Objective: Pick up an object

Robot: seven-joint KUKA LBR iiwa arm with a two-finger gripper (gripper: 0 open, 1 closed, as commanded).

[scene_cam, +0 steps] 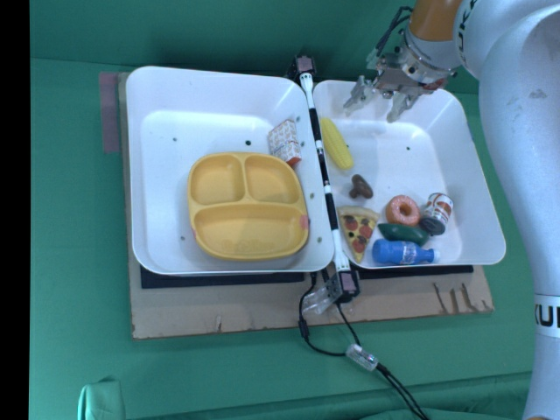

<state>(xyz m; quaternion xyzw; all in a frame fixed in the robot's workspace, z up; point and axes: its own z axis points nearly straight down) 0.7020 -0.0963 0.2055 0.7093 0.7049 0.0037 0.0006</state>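
A black cable [350,339] trails over the green bench nearest the camera. Above the right bin's [464,160] far rim, the gripper [378,97] hangs with fingers spread wide and nothing between them. Below it in that bin lie a corn cob [336,143], a brown lump [360,185], a pizza slice [357,231], donut [402,209], can [436,212] and blue bottle [402,253]. The left bin [166,103] holds a yellow divided plate [247,206] and a small carton [284,140].

Hand [378,101] open, fingers spread, empty
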